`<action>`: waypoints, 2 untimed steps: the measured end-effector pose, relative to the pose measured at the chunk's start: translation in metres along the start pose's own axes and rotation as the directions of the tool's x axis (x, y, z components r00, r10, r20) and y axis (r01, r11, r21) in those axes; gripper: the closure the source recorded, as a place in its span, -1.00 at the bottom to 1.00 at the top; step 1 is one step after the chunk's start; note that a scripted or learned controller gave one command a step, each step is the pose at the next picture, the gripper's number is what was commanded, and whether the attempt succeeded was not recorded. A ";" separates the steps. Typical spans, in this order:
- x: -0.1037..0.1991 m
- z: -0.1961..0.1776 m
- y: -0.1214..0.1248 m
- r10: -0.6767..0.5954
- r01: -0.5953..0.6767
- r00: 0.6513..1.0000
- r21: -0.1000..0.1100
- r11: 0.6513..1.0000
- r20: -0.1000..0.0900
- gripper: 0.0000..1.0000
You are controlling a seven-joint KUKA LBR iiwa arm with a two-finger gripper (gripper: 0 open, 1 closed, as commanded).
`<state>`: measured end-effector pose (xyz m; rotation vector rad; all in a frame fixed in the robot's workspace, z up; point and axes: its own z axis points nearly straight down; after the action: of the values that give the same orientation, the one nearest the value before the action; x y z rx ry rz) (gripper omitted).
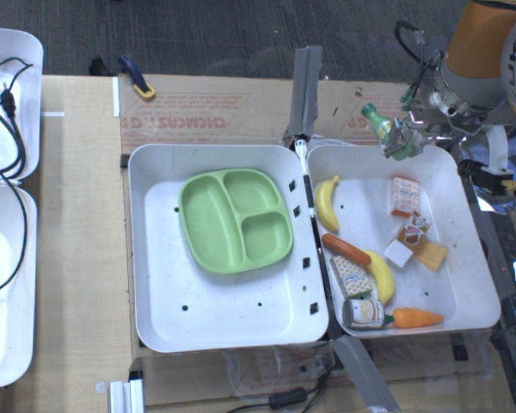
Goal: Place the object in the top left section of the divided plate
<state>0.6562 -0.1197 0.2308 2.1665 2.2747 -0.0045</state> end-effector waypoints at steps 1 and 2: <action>0.096 0.022 0.007 0.097 -0.097 0.995 0.001 0.995 -0.002 1.00; 0.182 0.039 0.011 0.178 -0.178 0.984 0.003 0.984 -0.002 1.00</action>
<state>0.6582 0.0627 0.1910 2.3635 2.0740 -0.0056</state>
